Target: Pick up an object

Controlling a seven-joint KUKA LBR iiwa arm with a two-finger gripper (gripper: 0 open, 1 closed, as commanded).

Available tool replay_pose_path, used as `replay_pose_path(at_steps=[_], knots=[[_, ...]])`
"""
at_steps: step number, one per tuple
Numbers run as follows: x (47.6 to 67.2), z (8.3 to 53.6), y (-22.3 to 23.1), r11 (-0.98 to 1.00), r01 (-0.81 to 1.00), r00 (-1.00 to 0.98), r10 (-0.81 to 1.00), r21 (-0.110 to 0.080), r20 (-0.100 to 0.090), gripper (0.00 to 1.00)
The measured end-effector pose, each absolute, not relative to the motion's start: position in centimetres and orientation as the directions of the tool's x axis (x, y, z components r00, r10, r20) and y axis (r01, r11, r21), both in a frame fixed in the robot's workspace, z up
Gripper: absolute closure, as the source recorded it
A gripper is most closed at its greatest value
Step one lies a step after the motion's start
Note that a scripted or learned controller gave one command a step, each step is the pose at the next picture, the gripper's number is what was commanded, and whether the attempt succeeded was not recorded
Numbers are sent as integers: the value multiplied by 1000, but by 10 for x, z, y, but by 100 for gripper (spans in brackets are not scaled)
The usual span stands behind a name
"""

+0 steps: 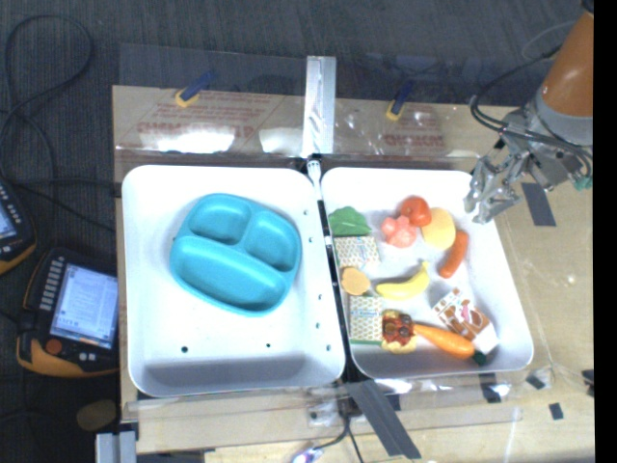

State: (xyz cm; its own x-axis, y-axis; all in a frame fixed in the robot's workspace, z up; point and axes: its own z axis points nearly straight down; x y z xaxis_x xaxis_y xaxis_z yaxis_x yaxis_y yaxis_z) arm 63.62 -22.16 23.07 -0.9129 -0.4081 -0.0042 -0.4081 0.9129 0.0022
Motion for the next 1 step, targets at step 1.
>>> replay_pose_path(at_steps=[1], knots=[[606, 331, -222, 966, -259, -966, -259, 1, -4, 100]])
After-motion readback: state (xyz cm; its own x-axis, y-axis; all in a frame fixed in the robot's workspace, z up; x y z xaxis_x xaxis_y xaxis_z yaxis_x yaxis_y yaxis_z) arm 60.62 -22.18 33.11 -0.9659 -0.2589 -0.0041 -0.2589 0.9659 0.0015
